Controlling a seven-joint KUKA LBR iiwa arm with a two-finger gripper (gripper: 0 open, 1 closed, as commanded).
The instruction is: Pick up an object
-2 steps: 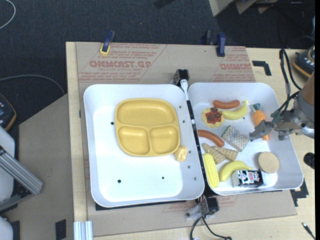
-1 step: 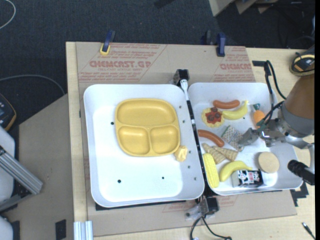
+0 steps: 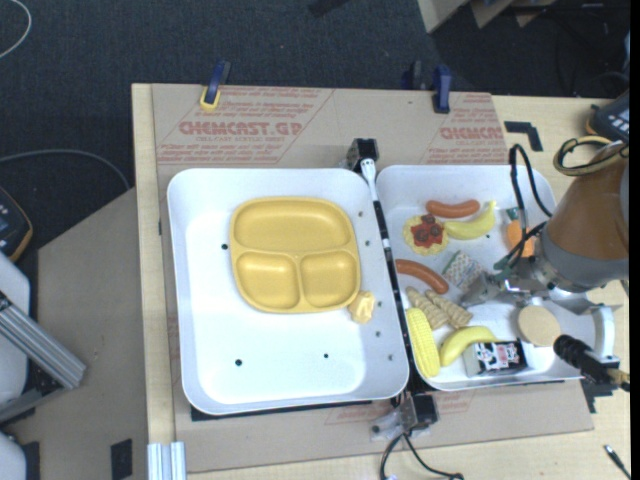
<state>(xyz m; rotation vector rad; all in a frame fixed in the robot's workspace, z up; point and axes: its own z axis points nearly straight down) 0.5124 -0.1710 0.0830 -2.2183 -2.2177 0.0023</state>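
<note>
The hand (image 3: 482,288), whose state I cannot tell, sits low in the right bin (image 3: 395,193) beside a hot dog (image 3: 421,275) and banana (image 3: 462,342).

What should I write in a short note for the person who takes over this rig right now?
Gripper: low in the right bin, among the toy food; whether it holds anything cannot be seen.
Right bin: two sausages, two bananas, corn cob, a small black-and-white box.
Left bin: yellow divided plate, with a small yellow piece beside it.
Done: nothing visibly lifted.
Left: pick up one object.
</note>
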